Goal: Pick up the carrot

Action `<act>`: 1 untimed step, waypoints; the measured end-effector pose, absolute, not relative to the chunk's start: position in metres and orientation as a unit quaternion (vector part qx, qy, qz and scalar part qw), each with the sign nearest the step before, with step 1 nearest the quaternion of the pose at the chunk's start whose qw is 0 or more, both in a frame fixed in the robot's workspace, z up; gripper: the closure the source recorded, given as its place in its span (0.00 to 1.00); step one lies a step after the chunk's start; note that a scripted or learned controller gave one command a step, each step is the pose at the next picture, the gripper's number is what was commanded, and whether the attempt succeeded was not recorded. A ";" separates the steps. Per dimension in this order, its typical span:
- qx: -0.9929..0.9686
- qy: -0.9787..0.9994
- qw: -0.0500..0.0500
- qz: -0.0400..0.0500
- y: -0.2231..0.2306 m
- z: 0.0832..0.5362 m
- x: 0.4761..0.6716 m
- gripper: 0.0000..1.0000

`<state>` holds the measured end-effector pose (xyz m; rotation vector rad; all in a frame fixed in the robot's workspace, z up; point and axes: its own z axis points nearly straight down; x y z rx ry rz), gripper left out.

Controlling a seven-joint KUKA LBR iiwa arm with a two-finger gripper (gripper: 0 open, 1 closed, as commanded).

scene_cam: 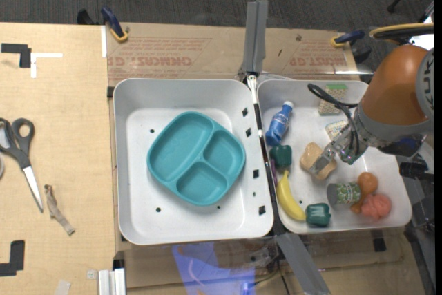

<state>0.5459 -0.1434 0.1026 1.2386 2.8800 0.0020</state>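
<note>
Right bin [397,221], near-right part: a small orange item [368,182] is taken to be the carrot; only a rounded, smooth, slightly glossy orange end is seen; no green top can be made out for certain; its full length is hidden or too small to tell.

Neighbours: a grey-green can-like cylinder [342,193] just beside it on the left, perhaps touching; a pink-red lumpy toy [377,206] just beside it toward the near edge; the bin wall close on the right.

Handling, as judged: probably a plastic play-food piece; light, stiff, hollow; not fragile; the smooth skin likely slippery, and a tapered body would tend to squirt out of a pinch; best taken across the thickest part, with the closing direction set along the free gap so the can and pink toy are not caught; crowding is the main risk.

Gripper [334,157]: seen over a tan block-like item [314,159], left of and apart from the carrot; whether it is open or closed cannot be told; nothing is judged as held.

Also noted in that bin: a blue bottle [279,122], a banana [289,198]; a teal divided plate [197,157] in the left bin.
</note>
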 end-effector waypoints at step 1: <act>0.426 0.905 0.001 0.000 -0.058 0.192 0.590 1.00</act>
